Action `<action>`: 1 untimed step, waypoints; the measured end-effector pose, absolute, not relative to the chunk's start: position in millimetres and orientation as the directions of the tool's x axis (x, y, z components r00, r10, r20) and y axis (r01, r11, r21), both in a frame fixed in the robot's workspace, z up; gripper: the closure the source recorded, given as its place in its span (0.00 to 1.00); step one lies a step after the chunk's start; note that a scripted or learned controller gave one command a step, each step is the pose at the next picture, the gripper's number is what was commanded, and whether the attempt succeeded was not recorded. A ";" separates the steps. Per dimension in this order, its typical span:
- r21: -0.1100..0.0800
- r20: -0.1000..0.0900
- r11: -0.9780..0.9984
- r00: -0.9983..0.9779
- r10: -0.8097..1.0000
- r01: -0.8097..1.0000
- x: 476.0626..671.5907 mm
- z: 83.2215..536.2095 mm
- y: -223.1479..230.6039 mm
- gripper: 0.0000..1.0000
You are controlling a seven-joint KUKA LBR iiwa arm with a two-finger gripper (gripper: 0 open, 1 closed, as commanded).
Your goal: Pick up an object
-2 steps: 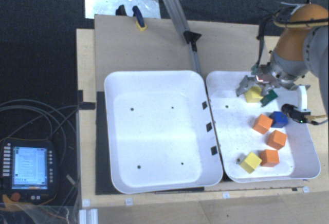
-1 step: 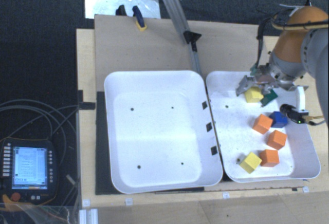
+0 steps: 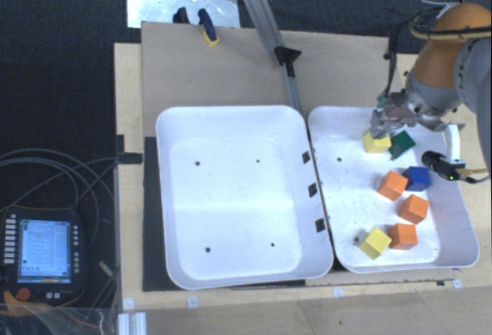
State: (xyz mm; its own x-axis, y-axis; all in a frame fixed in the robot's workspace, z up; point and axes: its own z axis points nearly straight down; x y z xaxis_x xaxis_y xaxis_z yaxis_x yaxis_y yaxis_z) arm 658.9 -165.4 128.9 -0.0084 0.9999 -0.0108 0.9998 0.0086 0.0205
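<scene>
Camera view, from above at a slant. Table carries two white bins side by side. Left bin shows bare floor with a few dark dots. Right bin holds the blocks: yellow block and dark green block near the far edge, just beside each other; blue block touching an orange block; second orange block below those; third orange block beside a second yellow block at the near end. Arm enters from the right. Gripper sits low over the far yellow block, just above it; spread or pressed together, cannot tell. A pendant lies off the table, at left.
</scene>
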 end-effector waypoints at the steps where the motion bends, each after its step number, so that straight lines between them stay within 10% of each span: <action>1: 0.010 -0.002 0.006 -0.006 1.000 1.000 665.9 193.4 -162.1 1.00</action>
State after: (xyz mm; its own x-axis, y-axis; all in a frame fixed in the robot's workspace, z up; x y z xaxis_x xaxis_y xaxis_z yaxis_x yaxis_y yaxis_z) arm 665.9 -162.1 193.4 -0.0063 1.0000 -0.0023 0.9999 0.0063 0.0103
